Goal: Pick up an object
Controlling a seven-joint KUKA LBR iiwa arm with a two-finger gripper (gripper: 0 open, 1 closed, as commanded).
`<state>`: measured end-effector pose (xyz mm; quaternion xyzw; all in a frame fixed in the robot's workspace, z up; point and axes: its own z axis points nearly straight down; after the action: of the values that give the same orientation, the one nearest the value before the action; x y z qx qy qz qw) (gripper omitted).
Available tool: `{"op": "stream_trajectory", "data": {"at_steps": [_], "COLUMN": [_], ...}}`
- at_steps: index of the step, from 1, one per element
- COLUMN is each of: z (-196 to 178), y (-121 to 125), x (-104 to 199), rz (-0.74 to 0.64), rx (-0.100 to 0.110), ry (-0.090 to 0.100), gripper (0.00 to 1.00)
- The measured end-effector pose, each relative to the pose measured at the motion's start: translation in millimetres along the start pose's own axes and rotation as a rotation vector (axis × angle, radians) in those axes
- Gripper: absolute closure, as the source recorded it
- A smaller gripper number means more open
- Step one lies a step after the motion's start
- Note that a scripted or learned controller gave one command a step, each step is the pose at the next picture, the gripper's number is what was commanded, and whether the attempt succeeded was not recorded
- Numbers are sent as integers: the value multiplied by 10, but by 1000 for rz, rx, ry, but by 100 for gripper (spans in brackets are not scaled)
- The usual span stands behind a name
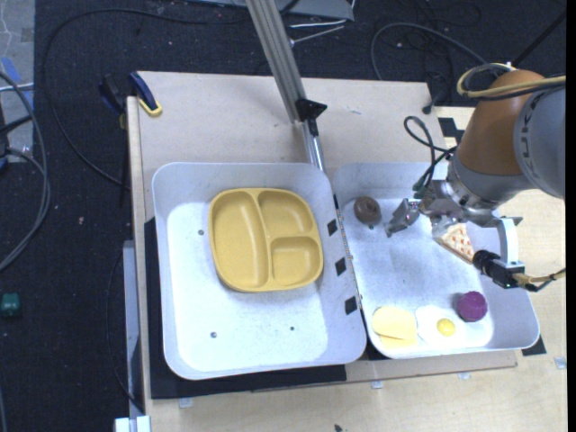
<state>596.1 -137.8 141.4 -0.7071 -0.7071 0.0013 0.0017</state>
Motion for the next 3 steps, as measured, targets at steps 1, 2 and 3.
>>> {"op": "stream_trajectory", "data": {"at_steps": [1, 2, 3], "z": [507, 378, -47], "y": [6, 17, 12], "x": [2, -5, 9], "rz": [0, 1, -2], "rx": [-5, -8, -8], "ry": [-2, -3, -1], "gripper": [0, 100, 100]}}
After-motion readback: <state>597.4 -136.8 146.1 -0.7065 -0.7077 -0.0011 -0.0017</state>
